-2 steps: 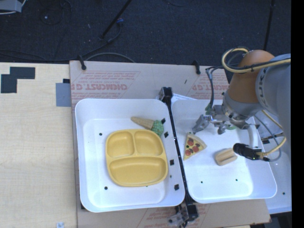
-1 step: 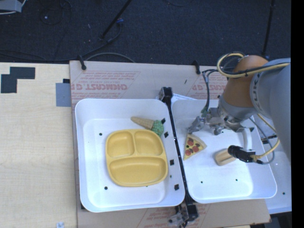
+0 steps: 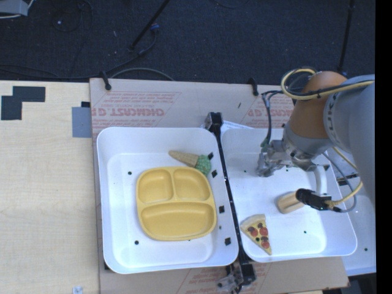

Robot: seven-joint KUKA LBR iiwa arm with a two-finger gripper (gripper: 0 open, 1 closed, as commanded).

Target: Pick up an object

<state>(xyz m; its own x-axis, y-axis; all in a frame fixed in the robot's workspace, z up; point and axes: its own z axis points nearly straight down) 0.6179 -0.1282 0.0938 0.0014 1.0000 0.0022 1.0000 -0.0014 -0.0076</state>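
My gripper (image 3: 267,167) hangs low over the right bin (image 3: 343,244), near its back edge; I cannot tell its state. That bin holds a pizza slice (image 3: 256,232) and a tan block (image 3: 288,202). The left bin (image 3: 113,225) holds a yellow divided plate (image 3: 176,202) and an ice cream cone (image 3: 191,159).

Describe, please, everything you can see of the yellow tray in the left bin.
The yellow tray looks like plastic, matte and pale yellow, roughly rectangular with rounded corners. It has three compartments: two smaller ones at the far side and one long one at the near side, with nothing in them. It lies flat, slightly turned, on the floor of the left bin. A toy ice cream cone with a green scoop lies just past its far edge, close to it or touching it.
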